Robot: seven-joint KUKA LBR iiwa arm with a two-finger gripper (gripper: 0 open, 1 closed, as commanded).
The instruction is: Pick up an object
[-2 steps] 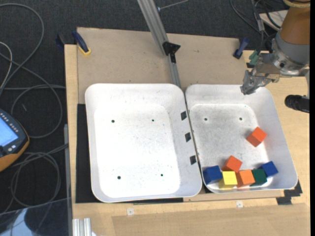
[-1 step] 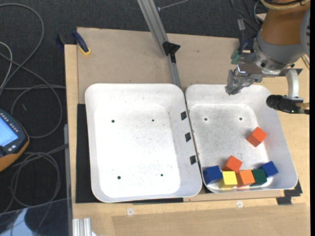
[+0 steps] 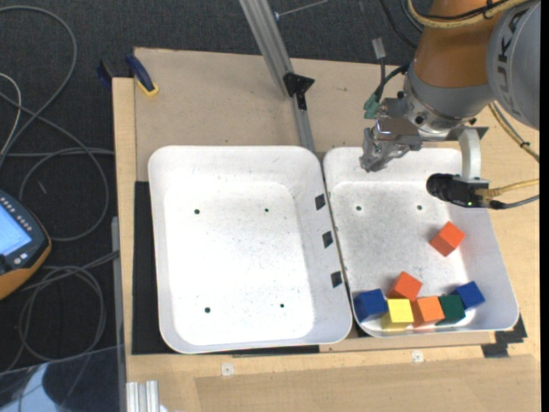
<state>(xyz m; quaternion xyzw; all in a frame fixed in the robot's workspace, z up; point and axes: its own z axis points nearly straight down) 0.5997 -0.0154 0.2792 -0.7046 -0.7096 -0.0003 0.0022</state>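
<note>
Bench with two white bins. The left bin has nothing in it; the right bin holds all the blocks. The arm comes in from the right, and the gripper sits over the far rim of the right bin, near the divider. Nothing visible in its grasp. Open or closed: cannot tell from this angle.

Step, as a judgement: approach stage, no pick yet. The gripper is well apart from every block.

Task candidates, all in the right bin:
- A lone orange cube lies mid-bin toward the right wall, tilted and free on all sides. Easiest target.
- The rest are packed along the near edge: blue block, yellow block, orange block, green block, a second blue block, and another orange cube just behind the yellow one. They touch or nearly touch, so there is little room to get around any of them.

The next move likely calls for travel toward the near right, centring over the lone cube, matching its rotation, then descending.

In the way: nothing between the gripper and the lone cube. The near wall crowds the cluster.

Around: slanted metal strut behind the bins, black clips along the divider, blue-yellow clamp at the bench's far left corner, pendant and cables on the floor at left.
</note>
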